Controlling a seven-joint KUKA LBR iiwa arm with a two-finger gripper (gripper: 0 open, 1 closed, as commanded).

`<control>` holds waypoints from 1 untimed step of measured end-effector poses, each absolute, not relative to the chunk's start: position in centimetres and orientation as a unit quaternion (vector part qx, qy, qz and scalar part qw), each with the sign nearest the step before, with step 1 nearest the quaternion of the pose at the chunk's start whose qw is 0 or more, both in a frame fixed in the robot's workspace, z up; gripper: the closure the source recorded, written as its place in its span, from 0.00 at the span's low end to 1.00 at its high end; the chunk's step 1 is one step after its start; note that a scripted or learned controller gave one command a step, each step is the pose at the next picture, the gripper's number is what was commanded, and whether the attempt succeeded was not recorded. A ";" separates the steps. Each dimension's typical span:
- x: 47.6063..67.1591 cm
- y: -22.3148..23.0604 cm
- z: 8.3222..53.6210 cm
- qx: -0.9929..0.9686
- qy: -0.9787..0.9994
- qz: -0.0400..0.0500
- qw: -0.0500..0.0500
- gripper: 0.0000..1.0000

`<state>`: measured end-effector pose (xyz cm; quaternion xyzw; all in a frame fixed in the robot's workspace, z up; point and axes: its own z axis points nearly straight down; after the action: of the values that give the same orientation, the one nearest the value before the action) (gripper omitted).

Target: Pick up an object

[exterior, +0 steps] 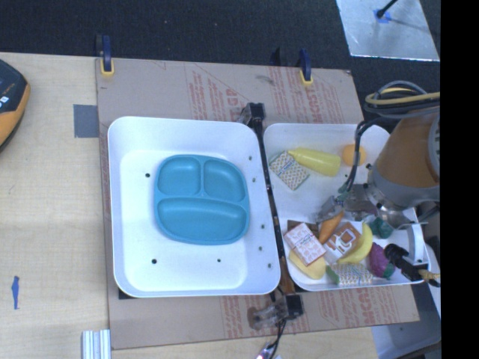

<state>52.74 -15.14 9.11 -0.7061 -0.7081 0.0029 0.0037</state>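
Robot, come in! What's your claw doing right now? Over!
Claw low in right bin, over toy pile. Grip: cannot tell. Orange carrot closest. Blue tray alone in left bin.

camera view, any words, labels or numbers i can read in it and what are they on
None can be read.
Cardboard sheet under the bins: rows of red print, too blurred.
Small red and white box: printed label, too small.
Checkered packet: pattern, no legible text.
Orange and black device at the left edge: light marks, illegible.
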 end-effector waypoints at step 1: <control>54.0 -14.9 9.2 -0.705 -0.709 0.001 0.000 0.00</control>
<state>53.95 -14.95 9.20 -0.7052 -0.7090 0.0007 0.0004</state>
